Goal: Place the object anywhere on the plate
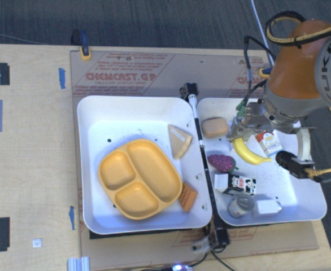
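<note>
The arm (301,66) is a thick rounded body, grey at its upper link with part of a dark letter printed on it, and a broad orange band above a grey wrist. Black and yellow cables loop over its top and run down its side. Below the wrist sits a cluttered metal gripper (240,130).
</note>
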Robot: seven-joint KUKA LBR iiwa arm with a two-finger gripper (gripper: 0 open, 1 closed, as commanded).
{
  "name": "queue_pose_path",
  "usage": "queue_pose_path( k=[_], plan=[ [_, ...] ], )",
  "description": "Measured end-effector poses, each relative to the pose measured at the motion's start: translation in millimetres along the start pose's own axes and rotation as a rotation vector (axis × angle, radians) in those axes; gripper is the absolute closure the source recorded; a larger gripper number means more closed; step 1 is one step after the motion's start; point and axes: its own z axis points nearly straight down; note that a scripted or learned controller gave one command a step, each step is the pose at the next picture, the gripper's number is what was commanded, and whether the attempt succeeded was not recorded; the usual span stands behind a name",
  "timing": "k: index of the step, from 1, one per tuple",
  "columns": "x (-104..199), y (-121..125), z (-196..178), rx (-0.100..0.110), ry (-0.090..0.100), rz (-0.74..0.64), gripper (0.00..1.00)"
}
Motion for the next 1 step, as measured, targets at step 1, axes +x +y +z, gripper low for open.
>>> queue_pose_path(
  k=[1],
  plan=[
    [0.0, 0.0, 0.0, 0.000, 0.000, 0.000, 0.00]
  ],
)
